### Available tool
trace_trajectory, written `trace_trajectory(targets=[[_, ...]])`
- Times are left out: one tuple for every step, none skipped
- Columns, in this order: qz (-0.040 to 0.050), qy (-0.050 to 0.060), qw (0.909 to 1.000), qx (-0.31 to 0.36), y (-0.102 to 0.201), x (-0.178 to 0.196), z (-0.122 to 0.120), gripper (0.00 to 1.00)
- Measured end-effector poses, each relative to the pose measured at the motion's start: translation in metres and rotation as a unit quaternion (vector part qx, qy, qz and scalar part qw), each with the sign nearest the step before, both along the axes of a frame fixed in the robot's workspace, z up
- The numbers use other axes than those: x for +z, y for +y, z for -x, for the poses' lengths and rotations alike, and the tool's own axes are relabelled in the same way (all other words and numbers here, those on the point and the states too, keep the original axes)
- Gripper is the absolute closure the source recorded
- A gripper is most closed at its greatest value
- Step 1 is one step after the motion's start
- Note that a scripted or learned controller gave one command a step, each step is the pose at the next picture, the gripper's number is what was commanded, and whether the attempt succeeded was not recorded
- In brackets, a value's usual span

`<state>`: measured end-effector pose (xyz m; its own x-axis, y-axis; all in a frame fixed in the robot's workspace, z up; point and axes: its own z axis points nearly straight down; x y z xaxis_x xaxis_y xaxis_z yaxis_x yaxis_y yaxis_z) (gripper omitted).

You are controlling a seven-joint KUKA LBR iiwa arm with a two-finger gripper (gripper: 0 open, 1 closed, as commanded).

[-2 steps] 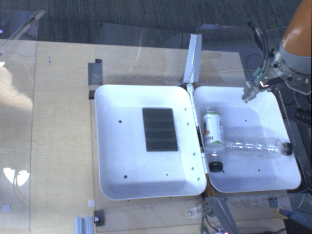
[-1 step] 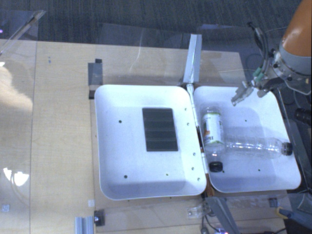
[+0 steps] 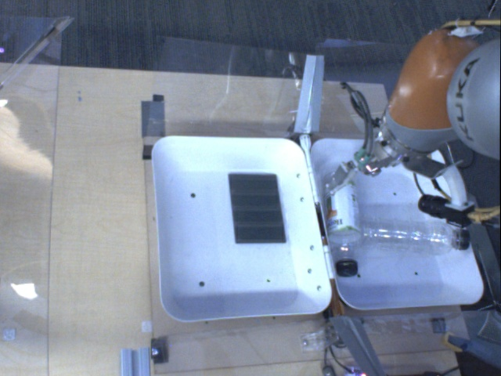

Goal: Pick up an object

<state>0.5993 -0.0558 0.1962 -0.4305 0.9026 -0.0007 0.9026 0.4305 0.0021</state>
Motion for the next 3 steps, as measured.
trace_trajectory(targets=[[0.0001,-0.005,1.0,-0.004,-0.042,-0.092,0.022,0.0],[0.0015,-0.023,0.9997,0.007,-0.048,-0.095,0.058,0.0],[0.001,-0.014,0.9973,-0.071,-0.052,-0.098,-0.014,0.0]])
